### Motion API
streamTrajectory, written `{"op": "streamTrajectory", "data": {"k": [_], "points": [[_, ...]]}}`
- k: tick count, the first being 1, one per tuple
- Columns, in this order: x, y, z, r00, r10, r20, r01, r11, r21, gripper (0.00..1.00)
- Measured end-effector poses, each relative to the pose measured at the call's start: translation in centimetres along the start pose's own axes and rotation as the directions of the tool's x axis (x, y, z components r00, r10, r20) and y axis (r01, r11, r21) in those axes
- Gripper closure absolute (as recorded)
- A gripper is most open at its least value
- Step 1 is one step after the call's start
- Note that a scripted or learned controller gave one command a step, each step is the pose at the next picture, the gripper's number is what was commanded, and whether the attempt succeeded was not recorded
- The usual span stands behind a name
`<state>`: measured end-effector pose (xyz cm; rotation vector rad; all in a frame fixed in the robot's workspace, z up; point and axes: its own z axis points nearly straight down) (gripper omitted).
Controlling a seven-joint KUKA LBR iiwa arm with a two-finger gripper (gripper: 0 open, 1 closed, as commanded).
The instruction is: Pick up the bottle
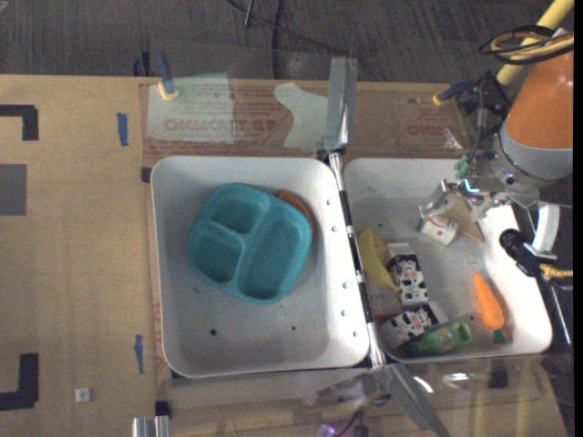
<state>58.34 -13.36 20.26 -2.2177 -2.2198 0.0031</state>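
Camera view gives you the small green plastic bottle [439, 338] lying on its side at the near edge of the right-hand shallow white bin [392, 185], its length running roughly left to right, tilted a little. Touching or just beside its left end you see a black-and-white patterned carton [414, 320]; a second carton of the same pattern [409, 279] lies just behind that one, and a yellow banana-shaped toy [374, 259] rests against the bin's left wall beside them. To the bottle's right, apart from it, an orange carrot-shaped toy [489, 302] lies with its green tip pointing toward the near rim.

Further back in the same bin, the end effector [455, 209] sits over the far right part, well apart from the bottle. A small pale block [439, 229] lies right at its tip; you cannot tell whether the fingers are spread or closed, or whether they grip that block. The grey arm with its orange band [539, 107] comes in from the right above it.

In the left-hand white bin [182, 335] you have a teal divided plastic tray [248, 242] resting on the floor, with an orange object [299, 203] peeking out from behind its far right edge. Both bins stand side by side on the tan cardboard-covered surface [73, 244].
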Motion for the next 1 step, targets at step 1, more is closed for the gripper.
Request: {"op": "streamTrajectory", "data": {"k": [1], "points": [[-3.87, -6.74, 11.37, 0.98, 0.197, -0.001, -0.197, 0.98, -0.011, 0.0]]}}
